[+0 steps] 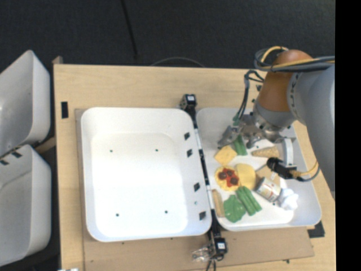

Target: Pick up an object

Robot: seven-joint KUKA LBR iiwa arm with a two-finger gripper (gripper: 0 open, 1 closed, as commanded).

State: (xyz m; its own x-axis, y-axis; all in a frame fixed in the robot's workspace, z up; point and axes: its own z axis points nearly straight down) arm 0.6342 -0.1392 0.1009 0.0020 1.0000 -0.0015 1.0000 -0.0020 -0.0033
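Toys (243,179) crowd the right bin (307,213) beneath the end effector (243,135), grip state unclear.

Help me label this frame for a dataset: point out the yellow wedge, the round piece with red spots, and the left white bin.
yellow wedge (225,154), camera view, middle of its top face.
round piece with red spots (228,178), camera view, on the red spots.
left white bin (135,174), camera view, bare floor.
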